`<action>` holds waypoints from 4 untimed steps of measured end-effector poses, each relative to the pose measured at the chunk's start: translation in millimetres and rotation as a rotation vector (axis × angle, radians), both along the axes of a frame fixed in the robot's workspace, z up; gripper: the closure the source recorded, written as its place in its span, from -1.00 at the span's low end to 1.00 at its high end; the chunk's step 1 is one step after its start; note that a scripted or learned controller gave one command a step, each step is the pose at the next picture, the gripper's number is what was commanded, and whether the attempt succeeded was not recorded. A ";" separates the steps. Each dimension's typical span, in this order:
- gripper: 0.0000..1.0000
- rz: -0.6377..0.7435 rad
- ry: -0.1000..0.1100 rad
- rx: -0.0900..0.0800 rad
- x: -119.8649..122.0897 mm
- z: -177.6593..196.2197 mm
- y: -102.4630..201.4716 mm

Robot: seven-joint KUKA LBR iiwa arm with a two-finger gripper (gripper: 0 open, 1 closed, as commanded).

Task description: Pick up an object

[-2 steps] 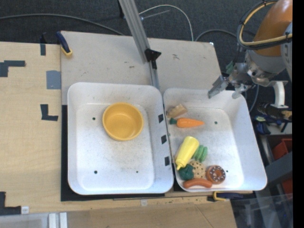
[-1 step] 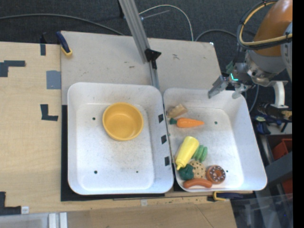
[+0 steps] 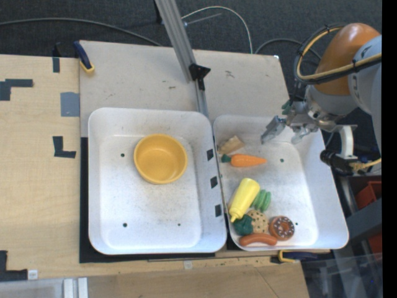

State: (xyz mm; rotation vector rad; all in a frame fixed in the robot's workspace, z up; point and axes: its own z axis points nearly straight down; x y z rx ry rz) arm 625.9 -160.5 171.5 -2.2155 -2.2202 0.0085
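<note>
Over right bin [image 3: 322, 185], gripper [image 3: 286, 131] hovered, fingers spread wide, nothing held. Carrot [image 3: 247, 161] lay just below-left: likely light, stiff, smooth plastic; best pinched across its thick middle.

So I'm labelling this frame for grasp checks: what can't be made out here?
- Gripper, camera view: blurred and small, so what it grips, if anything, is unclear.
- Green toy: half hidden behind the yellow corn.
- Cookie and dark green piece: overlapped and too small to identify.
- Arm: cut off by the right edge.
</note>
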 end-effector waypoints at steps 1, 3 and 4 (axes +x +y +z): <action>-1.00 0.000 0.000 0.001 3.2 -59.2 8.9; 1.00 0.002 -0.005 -0.001 3.1 -73.4 10.2; 1.00 0.000 -0.012 -0.002 4.3 -18.1 0.6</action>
